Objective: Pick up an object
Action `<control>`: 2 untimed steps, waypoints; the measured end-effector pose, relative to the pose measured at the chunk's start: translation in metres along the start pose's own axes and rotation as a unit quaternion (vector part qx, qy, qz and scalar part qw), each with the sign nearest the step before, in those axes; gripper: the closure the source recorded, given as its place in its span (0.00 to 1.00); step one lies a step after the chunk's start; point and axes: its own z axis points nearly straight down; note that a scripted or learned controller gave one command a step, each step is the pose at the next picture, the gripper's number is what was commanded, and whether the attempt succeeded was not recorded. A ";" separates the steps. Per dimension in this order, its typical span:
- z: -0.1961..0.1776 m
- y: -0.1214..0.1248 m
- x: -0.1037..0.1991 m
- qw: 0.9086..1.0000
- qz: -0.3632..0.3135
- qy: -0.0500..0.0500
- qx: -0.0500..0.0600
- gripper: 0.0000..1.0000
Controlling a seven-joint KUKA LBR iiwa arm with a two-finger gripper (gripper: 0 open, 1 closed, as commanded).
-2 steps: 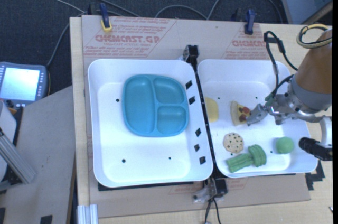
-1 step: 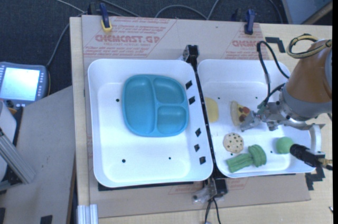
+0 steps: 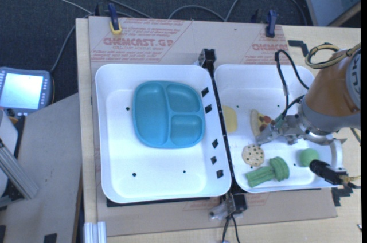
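Over right bin [image 3: 246, 78], tool [image 3: 270, 132] beside pizza slice [image 3: 259, 120], above cookie [image 3: 253, 155]; grip state unclear.

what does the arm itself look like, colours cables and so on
The arm has a broad orange band over a grey wrist section. A black cable loops along its upper side, and a coil of pale yellowish cable sits near its top. The gripper is a small grey metal piece at the end.
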 end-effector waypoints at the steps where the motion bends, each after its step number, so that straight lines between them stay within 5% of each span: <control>1: -0.012 0.001 0.000 1.000 0.000 0.000 -0.002 1.00; 2: -0.066 -0.005 -0.008 1.000 0.000 -0.002 -0.004 1.00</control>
